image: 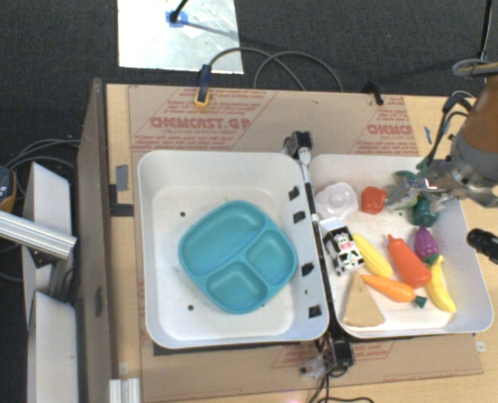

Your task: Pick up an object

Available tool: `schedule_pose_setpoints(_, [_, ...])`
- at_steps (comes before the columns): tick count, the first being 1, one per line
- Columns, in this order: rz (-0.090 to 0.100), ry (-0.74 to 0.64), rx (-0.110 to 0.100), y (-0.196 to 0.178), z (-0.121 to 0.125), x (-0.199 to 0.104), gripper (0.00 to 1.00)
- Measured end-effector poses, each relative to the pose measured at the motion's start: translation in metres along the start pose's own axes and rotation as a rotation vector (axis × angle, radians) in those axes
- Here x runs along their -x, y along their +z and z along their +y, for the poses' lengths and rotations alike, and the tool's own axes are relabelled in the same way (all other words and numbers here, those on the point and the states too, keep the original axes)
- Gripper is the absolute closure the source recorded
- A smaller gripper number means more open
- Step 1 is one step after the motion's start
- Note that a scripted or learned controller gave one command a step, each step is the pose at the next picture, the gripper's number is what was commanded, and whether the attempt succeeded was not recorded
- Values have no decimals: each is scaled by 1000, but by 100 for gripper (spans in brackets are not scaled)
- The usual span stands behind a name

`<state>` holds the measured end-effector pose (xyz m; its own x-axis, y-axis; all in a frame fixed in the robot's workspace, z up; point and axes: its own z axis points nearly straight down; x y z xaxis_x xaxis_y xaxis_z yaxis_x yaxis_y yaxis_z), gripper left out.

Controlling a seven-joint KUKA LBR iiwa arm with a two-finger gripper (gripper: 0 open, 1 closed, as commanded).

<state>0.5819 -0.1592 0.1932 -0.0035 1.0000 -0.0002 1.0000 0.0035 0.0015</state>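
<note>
Brown cardboard covers the bench (pixel 232 116), dark carpet beyond. At left, a smooth white bin (pixel 160 225) holds a teal sectioned plate (pixel 236 256). The right bin (pixel 475 309) carries glossy plastic food — tomato (pixel 373 199), carrots (pixel 391 288), banana (pixel 439 285). The gripper (pixel 418 188) hovers upper right; its finger state cannot be told

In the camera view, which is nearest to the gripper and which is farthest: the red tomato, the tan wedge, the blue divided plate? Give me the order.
From the gripper, at the right bin's far side:
1. Red tomato, just to its left in the right bin.
2. Tan wedge, at that bin's near edge.
3. Blue divided plate, in the left bin.
</note>
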Motion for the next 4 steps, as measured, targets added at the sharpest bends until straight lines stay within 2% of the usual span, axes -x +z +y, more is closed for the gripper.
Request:
schedule_pose_setpoints(1, [-1,3,1,96,9,44,0])
schedule_pose_setpoints(2, [3,-8,-10,86,70,-2,0])
schedule_pose_setpoints(3, [-1,-6,5,70,72,1,100])
schedule_pose_setpoints(4, [-1,-7,2,71,72,1,0])
